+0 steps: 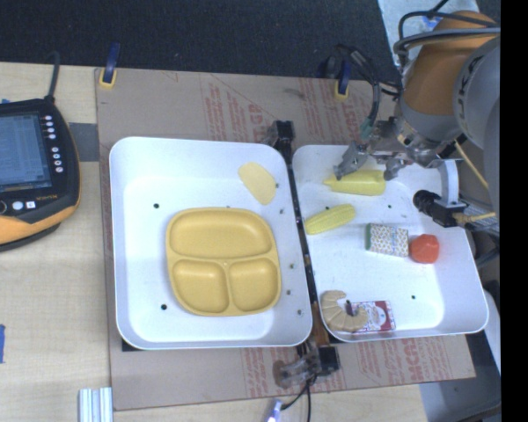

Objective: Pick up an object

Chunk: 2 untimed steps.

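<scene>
My gripper (371, 163) hangs over the back of the right bin (458, 310), its two fingers spread apart and open. Just below the fingertips a yellow wedge-shaped block (356, 184) lies on the bin floor; whether the fingers touch it I cannot tell. A yellow corn cob (330, 220) lies slantwise in front of it. Further right are a small patterned box (387, 238) and a red tomato-like ball (425, 249). At the bin's front edge sit a round tan pastry (336, 309) and a red-and-white packet (375, 316).
The left bin (136, 236) holds a yellow divided plate (223, 260) and a pale yellow oval slice (258, 183). A teach pendant (18, 170) rests on the bench at far left. A black fitting (436, 207) sticks over the right bin's right side.
</scene>
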{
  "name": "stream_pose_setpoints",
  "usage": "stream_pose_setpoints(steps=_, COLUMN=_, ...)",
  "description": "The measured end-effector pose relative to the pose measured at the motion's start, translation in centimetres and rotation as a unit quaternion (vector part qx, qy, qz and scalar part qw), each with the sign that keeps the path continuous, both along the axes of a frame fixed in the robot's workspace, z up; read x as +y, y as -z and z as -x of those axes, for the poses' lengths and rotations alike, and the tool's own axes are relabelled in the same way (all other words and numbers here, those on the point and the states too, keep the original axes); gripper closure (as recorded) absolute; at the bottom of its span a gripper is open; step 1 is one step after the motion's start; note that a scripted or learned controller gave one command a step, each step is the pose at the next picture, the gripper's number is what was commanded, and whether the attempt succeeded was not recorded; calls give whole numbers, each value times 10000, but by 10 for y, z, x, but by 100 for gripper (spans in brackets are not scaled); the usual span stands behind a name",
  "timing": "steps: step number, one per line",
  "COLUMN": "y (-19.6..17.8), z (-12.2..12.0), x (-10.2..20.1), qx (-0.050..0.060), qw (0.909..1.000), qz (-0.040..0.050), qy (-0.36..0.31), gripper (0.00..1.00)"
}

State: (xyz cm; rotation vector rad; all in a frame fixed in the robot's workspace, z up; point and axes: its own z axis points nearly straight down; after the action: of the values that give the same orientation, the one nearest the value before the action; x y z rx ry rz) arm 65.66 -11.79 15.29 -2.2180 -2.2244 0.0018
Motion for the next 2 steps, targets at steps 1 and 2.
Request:
stream_pose_setpoints(steps=1, y=-24, z=1, x=13, qx=-4, qw=10000, qz=-4, qy=-6, gripper=0)
stream_pose_setpoints(steps=2, y=42, z=-3, x=-16, qx=-46, qw=10000, qz=15, qy=-9, gripper=0)
